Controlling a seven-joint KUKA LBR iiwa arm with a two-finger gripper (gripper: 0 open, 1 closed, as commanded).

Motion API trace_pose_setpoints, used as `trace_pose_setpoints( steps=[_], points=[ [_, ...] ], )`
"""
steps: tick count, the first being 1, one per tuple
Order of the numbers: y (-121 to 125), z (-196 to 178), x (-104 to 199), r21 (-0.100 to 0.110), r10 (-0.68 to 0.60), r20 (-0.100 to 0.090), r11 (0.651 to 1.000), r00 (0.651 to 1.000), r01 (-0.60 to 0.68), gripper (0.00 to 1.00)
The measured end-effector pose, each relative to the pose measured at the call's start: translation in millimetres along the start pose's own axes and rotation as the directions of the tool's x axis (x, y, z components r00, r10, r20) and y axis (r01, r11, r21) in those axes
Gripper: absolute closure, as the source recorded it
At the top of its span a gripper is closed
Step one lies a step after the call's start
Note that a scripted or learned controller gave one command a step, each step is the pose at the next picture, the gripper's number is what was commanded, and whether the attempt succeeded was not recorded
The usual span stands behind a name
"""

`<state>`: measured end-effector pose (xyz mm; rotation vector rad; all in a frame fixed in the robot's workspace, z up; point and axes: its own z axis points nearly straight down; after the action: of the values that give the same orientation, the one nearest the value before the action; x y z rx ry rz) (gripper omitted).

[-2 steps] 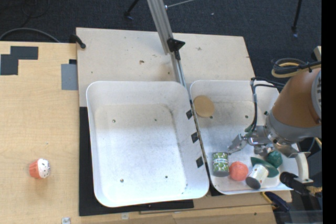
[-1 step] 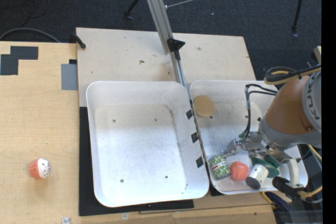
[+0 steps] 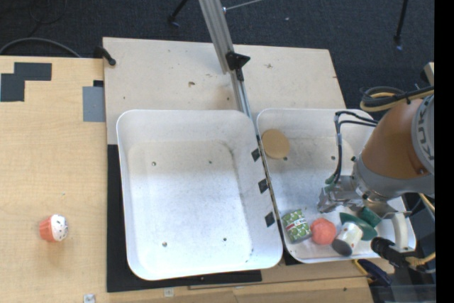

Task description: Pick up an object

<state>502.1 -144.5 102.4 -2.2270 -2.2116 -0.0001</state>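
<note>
grey metal gripper (image 3: 339, 196) sits low in the right bin (image 3: 305, 145), but i cannot tell how it is set or if it has anything yet. just beside it lie a green thing (image 3: 369, 216), a white cup (image 3: 349, 235), a red ball (image 3: 323, 230) and a green and white packet (image 3: 296, 223). i think the picking up is not done, and the brown disc (image 3: 275, 144) waits farther back.

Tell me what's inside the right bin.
In the right bin: a tan disc near its far left, a green patterned packet, a red ball and a white cylinder. The arm covers the bin's right part, hiding anything beneath.
</note>
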Motion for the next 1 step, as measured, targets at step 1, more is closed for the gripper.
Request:
trace_pose_setpoints(
  steps=[1],
  points=[
    [-1.7,-42.5,3.1,-0.003,-0.008,0.002,1.000,1.000,0.008,1.00]
  ],
)
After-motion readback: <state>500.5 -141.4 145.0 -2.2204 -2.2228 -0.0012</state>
